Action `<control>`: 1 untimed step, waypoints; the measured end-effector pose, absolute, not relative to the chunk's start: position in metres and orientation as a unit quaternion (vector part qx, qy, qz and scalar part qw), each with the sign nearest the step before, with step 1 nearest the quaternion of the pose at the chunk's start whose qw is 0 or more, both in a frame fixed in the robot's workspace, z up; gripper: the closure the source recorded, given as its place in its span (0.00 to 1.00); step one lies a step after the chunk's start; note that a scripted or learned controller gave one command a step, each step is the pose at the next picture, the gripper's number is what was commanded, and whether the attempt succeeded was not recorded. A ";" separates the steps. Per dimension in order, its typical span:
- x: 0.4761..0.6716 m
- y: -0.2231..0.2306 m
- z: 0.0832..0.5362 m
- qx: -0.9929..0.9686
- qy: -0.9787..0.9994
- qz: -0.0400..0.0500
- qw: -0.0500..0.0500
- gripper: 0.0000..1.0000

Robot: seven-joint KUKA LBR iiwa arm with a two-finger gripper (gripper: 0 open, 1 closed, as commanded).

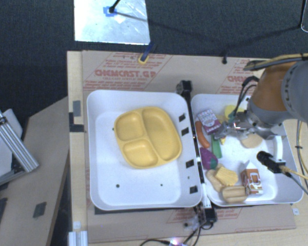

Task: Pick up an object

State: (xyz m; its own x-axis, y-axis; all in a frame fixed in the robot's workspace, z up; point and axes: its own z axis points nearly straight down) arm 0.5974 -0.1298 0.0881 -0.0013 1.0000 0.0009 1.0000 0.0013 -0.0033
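Nearest the camera, a tan bread-roll toy (234,193) and a red-and-white carton (253,181) lie along the right white bin's (290,191) front edge. At its back edge, the end effector (227,127) hovers beside a purple-labelled packet (209,120); grip state cannot be told. Best descend squarely over one isolated item, avoiding crowded neighbours.

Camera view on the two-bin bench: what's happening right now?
The grey KUKA arm with the orange band reaches in from the right over the right white bin, its gripper low among small toy food items near a purple-and-white carton and an orange hot-dog-shaped piece. Nothing is visibly held. The left white bin holds a yellow three-compartment plastic tray, untouched.
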 end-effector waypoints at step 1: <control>0.600 -0.130 0.102 -0.707 -0.708 -0.001 -0.002 1.00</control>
State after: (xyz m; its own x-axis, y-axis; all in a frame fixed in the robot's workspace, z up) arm 0.5996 -0.1304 0.1021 -0.0017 1.0000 -0.0006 1.0000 0.0017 0.0041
